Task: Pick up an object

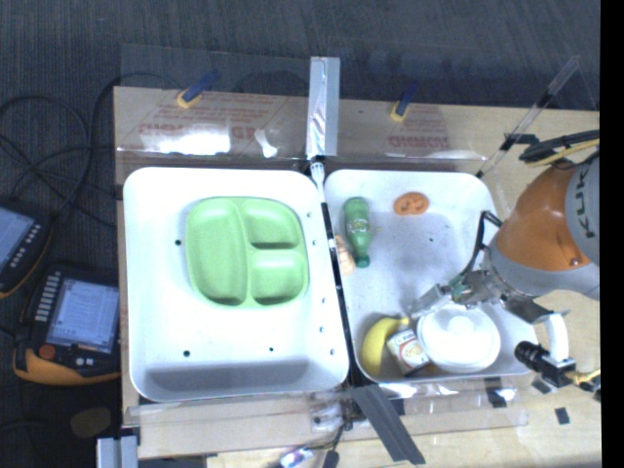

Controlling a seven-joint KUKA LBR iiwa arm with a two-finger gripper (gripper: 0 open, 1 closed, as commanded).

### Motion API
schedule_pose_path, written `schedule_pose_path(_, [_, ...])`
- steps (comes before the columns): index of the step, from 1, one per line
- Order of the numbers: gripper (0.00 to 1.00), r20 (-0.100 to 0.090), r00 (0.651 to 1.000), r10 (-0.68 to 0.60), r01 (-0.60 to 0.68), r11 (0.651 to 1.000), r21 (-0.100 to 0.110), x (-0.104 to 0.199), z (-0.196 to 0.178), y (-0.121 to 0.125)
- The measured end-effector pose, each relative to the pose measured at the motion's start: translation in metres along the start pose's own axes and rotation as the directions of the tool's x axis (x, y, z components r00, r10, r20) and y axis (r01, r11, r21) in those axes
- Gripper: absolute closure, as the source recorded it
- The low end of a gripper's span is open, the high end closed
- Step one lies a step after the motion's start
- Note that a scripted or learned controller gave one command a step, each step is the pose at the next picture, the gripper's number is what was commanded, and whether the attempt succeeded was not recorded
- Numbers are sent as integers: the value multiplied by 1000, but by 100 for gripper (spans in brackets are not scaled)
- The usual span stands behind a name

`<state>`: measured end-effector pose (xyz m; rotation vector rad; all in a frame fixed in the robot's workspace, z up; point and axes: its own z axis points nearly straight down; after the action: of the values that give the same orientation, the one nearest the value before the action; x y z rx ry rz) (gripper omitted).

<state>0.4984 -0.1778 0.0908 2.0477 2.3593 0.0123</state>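
Note:
The right bin (444, 185) holds a green bottle (357, 230) lying near its left wall, a small orange disc (411, 204) at the back, a yellow banana-like fruit (376, 343) at the front left, a small yellow and red box (409, 350) beside it, and a round white lidded container (459, 338) at the front. My gripper (458, 292) hangs over the right bin, just above the white container's back edge. Its fingers are small and dark against the bin.
The left bin (156, 359) bears a green divided plate (247, 250). A divider wall (331, 261) separates the two bins. The arm's orange band (546, 227) and grey wrist fill the right bin's right side. Cables and a tablet lie on the floor at left.

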Motion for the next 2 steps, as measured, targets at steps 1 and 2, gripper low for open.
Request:
schedule_pose_path(1, [0,-1,1000,-25,25,1000,7,6,1,34])
schedule_pose_path(2, [0,-7,988,-153,153,988,9,68,-2,1])
